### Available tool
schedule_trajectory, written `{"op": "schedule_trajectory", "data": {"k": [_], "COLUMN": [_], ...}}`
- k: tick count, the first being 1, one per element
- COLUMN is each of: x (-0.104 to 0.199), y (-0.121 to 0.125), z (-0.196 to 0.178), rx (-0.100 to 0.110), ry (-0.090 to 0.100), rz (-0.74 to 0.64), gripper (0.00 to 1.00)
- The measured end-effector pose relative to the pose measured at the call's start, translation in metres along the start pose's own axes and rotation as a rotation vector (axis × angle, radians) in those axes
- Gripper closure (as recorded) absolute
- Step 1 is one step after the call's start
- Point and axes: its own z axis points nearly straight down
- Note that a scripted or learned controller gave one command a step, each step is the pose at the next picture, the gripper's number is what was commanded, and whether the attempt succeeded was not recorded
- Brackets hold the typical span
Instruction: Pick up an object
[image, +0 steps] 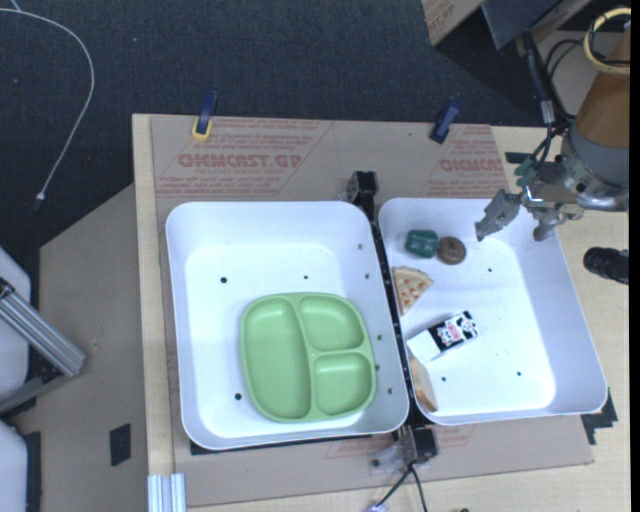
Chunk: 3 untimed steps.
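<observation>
On the table's left side, a white left bin (200, 300) is recorded, carrying a green divided plate (306, 355). Along the centre wall of the right bin (560, 330) are listed a dark green object (422, 241), a brown round object (452, 250), a waffle-like wedge (410, 288), a black-and-white carton (449, 333) and a tan piece (423, 385). At the far right, the end effector (516, 222) is seen spread open and empty above the bin's upper edge. Risk is judged: the green and brown items lie touching, so both could be nudged or clipped; wall proximity could block a finger.
</observation>
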Motion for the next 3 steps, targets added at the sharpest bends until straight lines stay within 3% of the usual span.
{"op": "schedule_trajectory", "data": {"k": [1,2,3], "x": [0.0,0.009,0.009], "y": [0.002,0.007,0.003], "z": [-0.007,0.051,0.093], "rx": [-0.013,-0.005,-0.011], "ry": [-0.002,0.0,-0.001], "rz": [-0.003,-0.003,-0.002], "gripper": [0.0,0.0,0.0]}}
